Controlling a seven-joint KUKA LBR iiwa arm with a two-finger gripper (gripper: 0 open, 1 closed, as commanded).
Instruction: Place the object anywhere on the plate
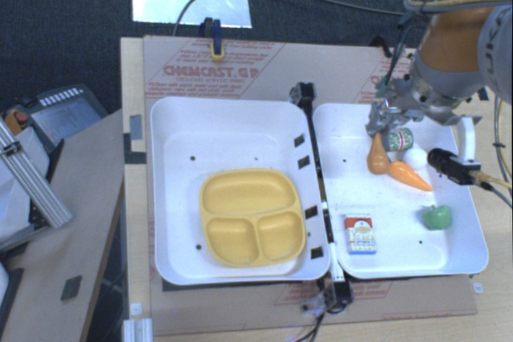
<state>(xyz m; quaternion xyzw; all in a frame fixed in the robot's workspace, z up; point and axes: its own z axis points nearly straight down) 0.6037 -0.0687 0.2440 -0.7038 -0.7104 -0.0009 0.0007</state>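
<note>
Over right bin [449,256], my gripper [385,122] near small can [398,139]; finger state unclear. Yellow plate [250,214] bare, placing not done.

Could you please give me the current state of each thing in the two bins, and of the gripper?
Plate: in the left bin, nothing on it.
Carrot: lying in the right bin.
Orange piece: beside the carrot, below the gripper.
Can: at the gripper, grip unclear.
Green toy: right bin, apart.
Box: lying flat, apart.
Gripper: low over the can.
</note>
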